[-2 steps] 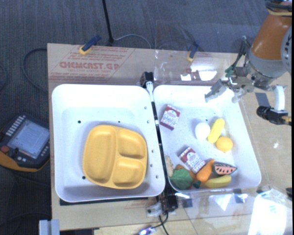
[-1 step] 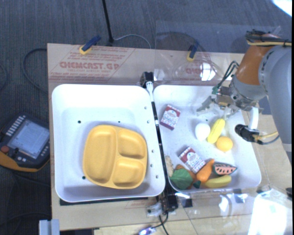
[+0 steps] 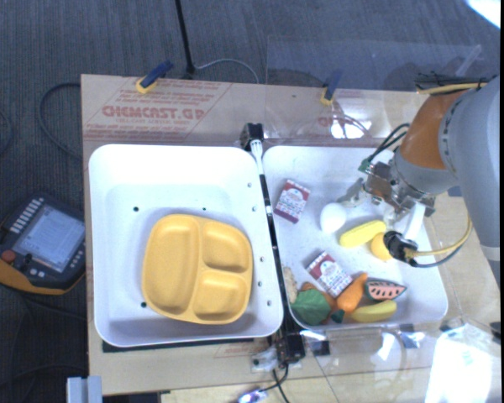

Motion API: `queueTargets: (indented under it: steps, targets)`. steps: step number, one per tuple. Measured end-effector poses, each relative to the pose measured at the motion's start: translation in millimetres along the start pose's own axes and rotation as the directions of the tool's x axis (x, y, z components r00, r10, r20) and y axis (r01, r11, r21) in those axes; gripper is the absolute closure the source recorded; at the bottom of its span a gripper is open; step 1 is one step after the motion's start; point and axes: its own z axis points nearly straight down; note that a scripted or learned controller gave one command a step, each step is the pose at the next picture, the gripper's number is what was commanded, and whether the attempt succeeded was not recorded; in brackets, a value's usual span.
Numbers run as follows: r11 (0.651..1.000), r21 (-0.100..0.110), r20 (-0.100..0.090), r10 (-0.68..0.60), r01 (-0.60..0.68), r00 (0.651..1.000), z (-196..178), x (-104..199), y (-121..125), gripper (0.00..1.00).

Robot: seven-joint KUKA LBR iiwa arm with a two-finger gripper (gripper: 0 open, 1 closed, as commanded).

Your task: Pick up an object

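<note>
Both bins [image 3: 109, 225] under me look like smooth white plastic with a soft shine. The yellow tray [image 3: 197, 267] seems matt plastic. My bench [image 3: 168, 112] looks like bare cardboard or wood, brown and dull. The banana [image 3: 363, 232] is glossy, and the floor carpet [image 3: 67, 23] looks rough cloth.

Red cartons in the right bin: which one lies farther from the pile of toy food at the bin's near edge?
The upper red carton, lying alone near the divider. The other carton touches the pile beside the carrot.
</note>
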Motion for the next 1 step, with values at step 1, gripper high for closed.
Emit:
queueTargets:
  steps: [1]
  targets:
    - [0.994, -0.001, 0.003, -0.111, 0.111, 0.994, -0.9, -0.4, -60.7, 0.0]
